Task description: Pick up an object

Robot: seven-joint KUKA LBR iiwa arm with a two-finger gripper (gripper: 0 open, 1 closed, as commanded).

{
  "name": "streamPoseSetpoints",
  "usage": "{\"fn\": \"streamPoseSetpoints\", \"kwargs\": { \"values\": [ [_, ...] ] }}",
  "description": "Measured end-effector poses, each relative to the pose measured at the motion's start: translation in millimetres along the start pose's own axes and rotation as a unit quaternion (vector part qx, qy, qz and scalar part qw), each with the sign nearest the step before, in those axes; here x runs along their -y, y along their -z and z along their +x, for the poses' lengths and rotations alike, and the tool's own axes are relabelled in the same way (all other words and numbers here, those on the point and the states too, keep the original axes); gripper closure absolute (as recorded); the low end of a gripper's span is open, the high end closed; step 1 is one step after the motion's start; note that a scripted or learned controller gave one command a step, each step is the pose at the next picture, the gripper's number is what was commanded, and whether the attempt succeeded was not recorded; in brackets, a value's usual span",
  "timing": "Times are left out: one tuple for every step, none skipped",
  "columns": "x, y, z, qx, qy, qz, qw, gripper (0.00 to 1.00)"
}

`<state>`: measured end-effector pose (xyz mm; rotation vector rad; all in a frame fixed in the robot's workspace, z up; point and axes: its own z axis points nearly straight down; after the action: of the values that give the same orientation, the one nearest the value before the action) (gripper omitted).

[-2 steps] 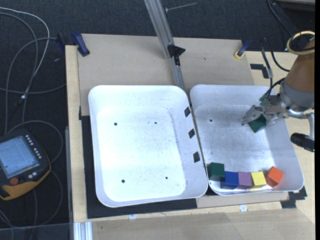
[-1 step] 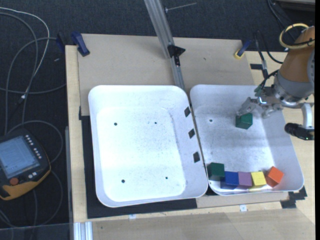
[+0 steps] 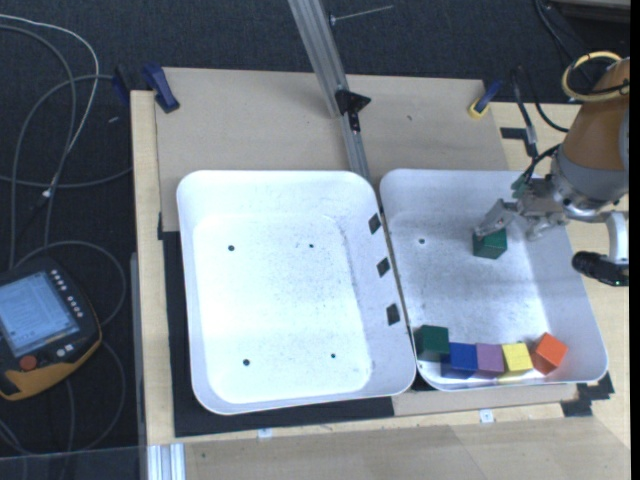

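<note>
My gripper [image 3: 508,220] is over the right bin [image 3: 560,298], in its upper part, and my fingers [image 3: 497,215] are spread to a middle width, not fully wide. A dark green cube [image 3: 490,243] sits just under the tip of the left finger. It seems to touch that finger or hang from it, but I cannot tell if it is really between both fingers, so I do not say that I hold it. The cube looks a little tilted, which may mean it is lifted on one side, or only pushed.

I think my wrist is turned so that the fingers come down on two opposite faces of the cube. This cube stands alone in the open floor of the bin, so there is room on both sides for my fingers.

Further out, five other cubes lie in a row along the near wall of the same bin: a green cube [image 3: 432,341], a blue cube [image 3: 463,356], a purple cube [image 3: 489,357], a yellow cube [image 3: 516,356] and an orange cube [image 3: 549,350]. They touch each other and the wall, so they would be harder to take. The left bin [image 3: 200,218] is beside, touching the right one.
</note>
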<state>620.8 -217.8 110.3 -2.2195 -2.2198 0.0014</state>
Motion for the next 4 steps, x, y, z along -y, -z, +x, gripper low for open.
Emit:
{"fn": "streamPoseSetpoints", "kwargs": {
  "values": [
    [22, -11, 44, -0.001, 0.002, 0.001, 1.0, 0.0],
    [-20, -10, 3, 0.002, 0.0, -0.004, 1.0, 0.0],
    [6, 6, 35, 0.0, 0.001, 0.0, 1.0, 0.0],
    [4, 16, 34, 0.0, 0.001, -0.002, 1.0, 1.0]
  ]
}}
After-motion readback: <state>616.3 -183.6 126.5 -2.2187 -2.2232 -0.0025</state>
